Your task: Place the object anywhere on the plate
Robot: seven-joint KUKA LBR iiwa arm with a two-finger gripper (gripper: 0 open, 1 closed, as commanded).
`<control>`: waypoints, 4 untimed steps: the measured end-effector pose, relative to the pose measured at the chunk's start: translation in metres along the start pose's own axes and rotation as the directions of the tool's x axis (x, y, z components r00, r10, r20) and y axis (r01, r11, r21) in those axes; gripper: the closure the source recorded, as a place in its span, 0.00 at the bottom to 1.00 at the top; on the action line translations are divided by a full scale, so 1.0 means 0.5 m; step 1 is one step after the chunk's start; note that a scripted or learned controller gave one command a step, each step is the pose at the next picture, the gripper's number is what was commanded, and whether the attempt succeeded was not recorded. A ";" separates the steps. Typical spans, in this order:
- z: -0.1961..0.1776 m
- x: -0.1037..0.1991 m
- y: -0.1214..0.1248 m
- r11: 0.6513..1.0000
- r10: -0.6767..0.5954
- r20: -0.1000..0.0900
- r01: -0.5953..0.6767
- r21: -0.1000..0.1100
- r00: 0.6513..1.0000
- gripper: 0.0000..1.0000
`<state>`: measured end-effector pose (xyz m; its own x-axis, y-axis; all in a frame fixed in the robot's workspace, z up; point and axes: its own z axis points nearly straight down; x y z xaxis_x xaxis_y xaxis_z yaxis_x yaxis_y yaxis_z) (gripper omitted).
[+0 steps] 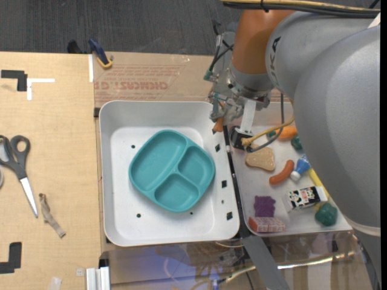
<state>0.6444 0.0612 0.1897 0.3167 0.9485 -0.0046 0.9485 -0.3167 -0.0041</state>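
Observation:
A teal divided plate [172,170] lies in the left white bin [115,180], with nothing on it. My gripper [228,118] hangs below the orange wrist band, over the wall between the two bins at their far end, just beyond the plate's far right corner. Its tip is partly hidden by the wrist and cables. The loose objects sit in the right bin [338,225]: a tan bread-shaped piece [260,159], an orange sausage [281,172] and a carrot [285,132] lie closest to the gripper.
The right bin also holds a purple piece [263,205], a cow-patterned box [304,197], a green lump [326,215], a blue-and-white bottle [300,167] and a pink pack [266,224]. Scissors [21,168] lie on the bench at the left. The arm covers the upper right.

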 end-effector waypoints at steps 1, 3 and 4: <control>-0.032 -0.017 -0.127 0.979 -0.205 -0.002 0.205 -0.001 0.979 1.00; -0.048 -0.022 -0.124 0.980 -0.199 0.000 0.199 0.002 0.980 1.00; -0.237 -0.060 -0.187 0.908 -0.419 0.000 0.419 -0.004 0.908 1.00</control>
<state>0.5467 0.0626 0.3089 -0.1097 0.9940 -0.0021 0.9940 0.1097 -0.0013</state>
